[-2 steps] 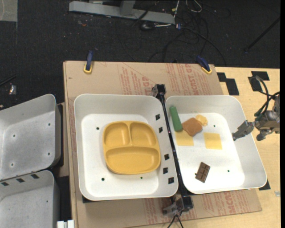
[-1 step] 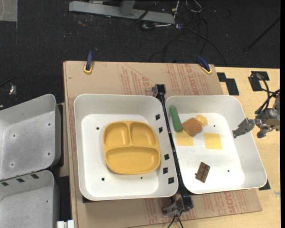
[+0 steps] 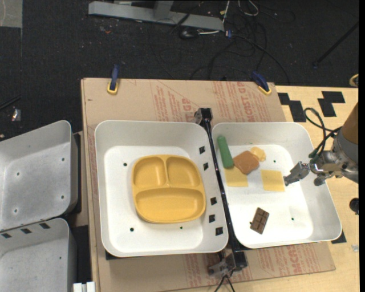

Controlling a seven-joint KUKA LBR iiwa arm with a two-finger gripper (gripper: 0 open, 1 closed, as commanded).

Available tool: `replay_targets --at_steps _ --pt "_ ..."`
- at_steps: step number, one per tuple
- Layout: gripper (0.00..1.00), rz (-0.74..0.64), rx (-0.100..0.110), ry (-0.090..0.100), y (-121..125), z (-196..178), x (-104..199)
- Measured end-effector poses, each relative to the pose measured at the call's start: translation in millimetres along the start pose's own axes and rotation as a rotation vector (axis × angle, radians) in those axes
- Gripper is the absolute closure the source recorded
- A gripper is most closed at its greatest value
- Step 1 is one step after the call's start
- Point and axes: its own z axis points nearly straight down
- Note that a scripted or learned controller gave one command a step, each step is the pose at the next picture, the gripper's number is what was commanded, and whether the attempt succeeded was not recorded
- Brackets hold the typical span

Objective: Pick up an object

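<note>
Jaws (image 3: 295, 174) hold nothing; spread unclear. You'd do well to centre over the nearest cheese slice (image 3: 272, 180), then descend.

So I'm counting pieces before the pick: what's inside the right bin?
The right bin holds a green stick, a brown lump, a small yellow piece, two yellow squares and a chocolate piece. Whatever lies under them is covered.

Brown cardboard-covered counter (image 3: 171, 97) on dark speckled floor (image 3: 45, 57); black cables (image 3: 251, 40) and grey metal bar (image 3: 154, 14) lie behind.
</note>
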Motion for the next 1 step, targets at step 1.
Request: replay_targets --at_steps 1 --pt "0.00 0.000 -0.001 -0.001 5.8 45.4 2.8"
